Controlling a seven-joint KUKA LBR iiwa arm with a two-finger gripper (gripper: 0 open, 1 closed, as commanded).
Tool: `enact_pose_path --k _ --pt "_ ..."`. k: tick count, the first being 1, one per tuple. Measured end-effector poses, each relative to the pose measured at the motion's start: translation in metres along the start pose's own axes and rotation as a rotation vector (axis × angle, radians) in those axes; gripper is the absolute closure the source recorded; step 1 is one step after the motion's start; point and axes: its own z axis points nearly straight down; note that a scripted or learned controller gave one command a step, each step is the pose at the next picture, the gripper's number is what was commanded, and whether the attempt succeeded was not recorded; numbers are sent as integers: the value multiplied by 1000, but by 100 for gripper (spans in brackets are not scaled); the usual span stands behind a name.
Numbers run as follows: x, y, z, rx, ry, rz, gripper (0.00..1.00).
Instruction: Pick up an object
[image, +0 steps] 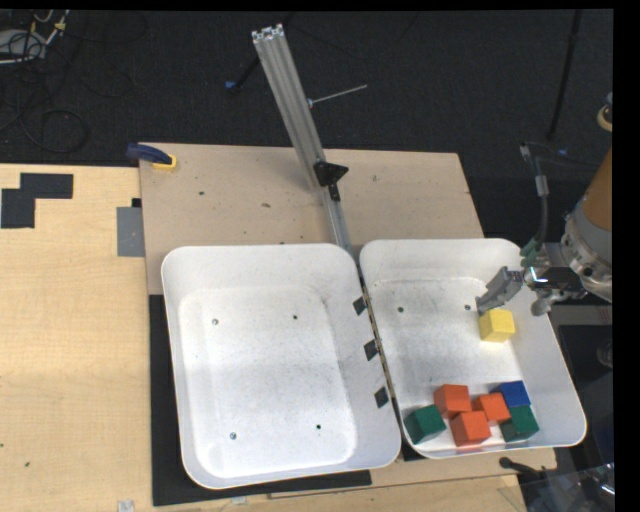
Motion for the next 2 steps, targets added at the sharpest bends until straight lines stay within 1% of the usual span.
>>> enact_pose_path --k 1,2 --pt "-1 0 -2 -4 -1 3 0" --pt "-2 1 42 1 0 2 0"
